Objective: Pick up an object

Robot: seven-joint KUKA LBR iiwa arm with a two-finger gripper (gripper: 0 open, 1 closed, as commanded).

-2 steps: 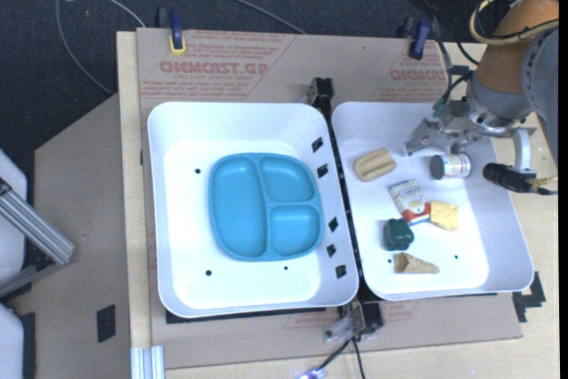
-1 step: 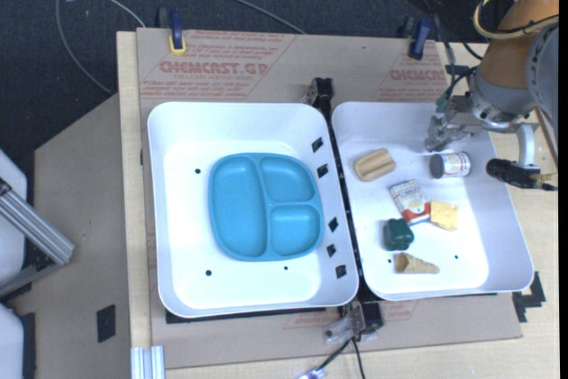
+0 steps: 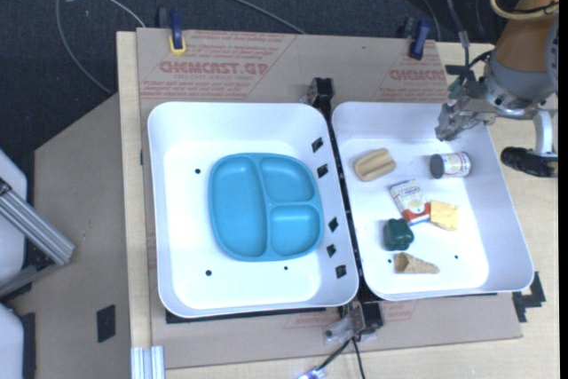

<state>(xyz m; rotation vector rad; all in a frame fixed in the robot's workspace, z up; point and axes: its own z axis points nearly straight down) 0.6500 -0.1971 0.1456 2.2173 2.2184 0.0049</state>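
1. Nearest the camera, at the front of the right bin (image 3: 497,271), lies a cone-shaped piece (image 3: 415,264), with a dark green block (image 3: 398,233) just behind it.
2. Mid-bin sit a yellow wedge (image 3: 444,215) touching a small red-and-white packet (image 3: 407,196), and further left a tan bread-like piece (image 3: 374,164).
3. Behind those lies a small can (image 3: 451,164) on its side, long axis running left to right.
4. The gripper (image 3: 453,122) hangs over the bin's far right corner; whether it is released or clenched cannot be told.
5. The can lies just in front of it, the closest candidate, I judge.
6. The left bin (image 3: 177,191) holds a blue divided plate (image 3: 264,206).
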